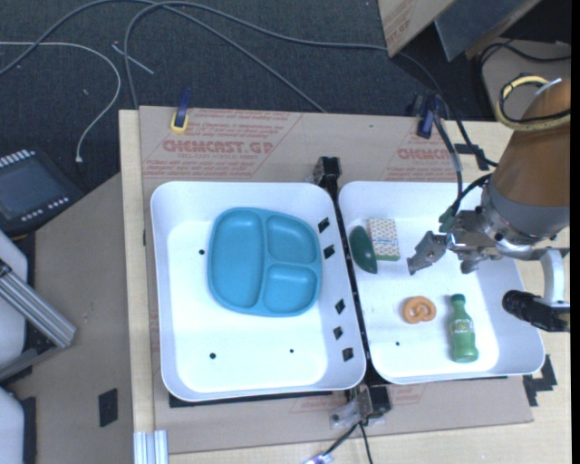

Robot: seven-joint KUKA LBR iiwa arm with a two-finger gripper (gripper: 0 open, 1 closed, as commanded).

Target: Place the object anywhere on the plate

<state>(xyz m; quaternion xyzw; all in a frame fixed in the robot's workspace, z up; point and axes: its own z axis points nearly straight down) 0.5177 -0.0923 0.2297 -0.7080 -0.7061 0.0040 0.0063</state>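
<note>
The arm's jaws hang spread and empty over the right white bin; best drop squarely onto the small orange ring-shaped pretzel, then carry it to the blue sectioned plastic plate.

This is a robotics lab, set up for testing rather than everyday use. The desk is a plain board covered with printed protective paper, held down at the back by clamps. Two white bins sit side by side, joined by black clips. Loose cables trail over dark carpet, a small screen unit stands at the left, and a grey arm (orange-banded) reaches in beside a cardboard box.
</note>
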